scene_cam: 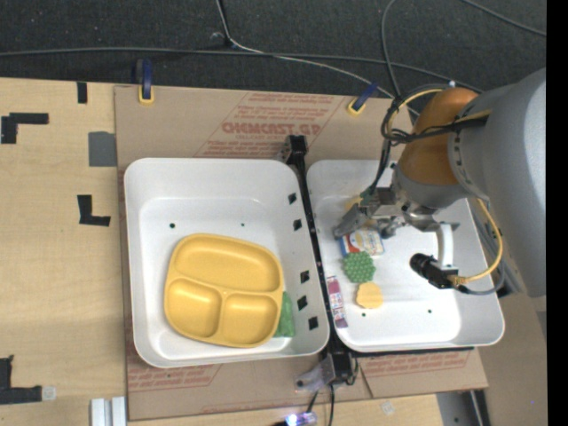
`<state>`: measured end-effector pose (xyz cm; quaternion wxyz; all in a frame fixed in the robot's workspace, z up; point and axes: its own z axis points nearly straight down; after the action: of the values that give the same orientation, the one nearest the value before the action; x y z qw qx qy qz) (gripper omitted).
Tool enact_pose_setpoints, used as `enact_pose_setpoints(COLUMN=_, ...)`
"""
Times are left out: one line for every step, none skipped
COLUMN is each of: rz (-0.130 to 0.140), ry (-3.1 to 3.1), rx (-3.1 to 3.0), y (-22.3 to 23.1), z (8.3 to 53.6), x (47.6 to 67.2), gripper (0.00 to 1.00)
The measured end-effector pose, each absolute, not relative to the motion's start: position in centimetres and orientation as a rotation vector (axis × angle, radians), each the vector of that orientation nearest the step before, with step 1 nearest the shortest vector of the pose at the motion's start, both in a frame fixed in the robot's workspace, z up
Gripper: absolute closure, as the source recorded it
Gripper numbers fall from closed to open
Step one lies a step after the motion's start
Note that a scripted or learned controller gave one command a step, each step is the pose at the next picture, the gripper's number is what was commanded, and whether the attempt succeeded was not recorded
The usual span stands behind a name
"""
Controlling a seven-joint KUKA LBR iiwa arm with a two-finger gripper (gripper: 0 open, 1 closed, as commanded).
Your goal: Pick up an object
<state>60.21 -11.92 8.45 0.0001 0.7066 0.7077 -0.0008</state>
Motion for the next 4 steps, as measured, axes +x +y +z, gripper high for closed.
enact_pose_setpoints(rz=-0.002, ry=2.224, rx=2.218, y=-11.9, z=9.5, x=60.2, gripper=1.0)
enact_pose_setpoints(rz=0.004, ry=2.222, rx=2.217, y=-11.2, z=15.4, x=60.9, gripper=1.0)
enact_pose_setpoints(rz=0.004, ry=2.221, rx=2.217, y=-10.8, z=20.7, x=62.0, gripper=1.0)
enact_pose_setpoints(rz=0.002, ry=2.221, rx=2.219, y=-10.8, z=25.1, x=61.4, gripper=1.0)
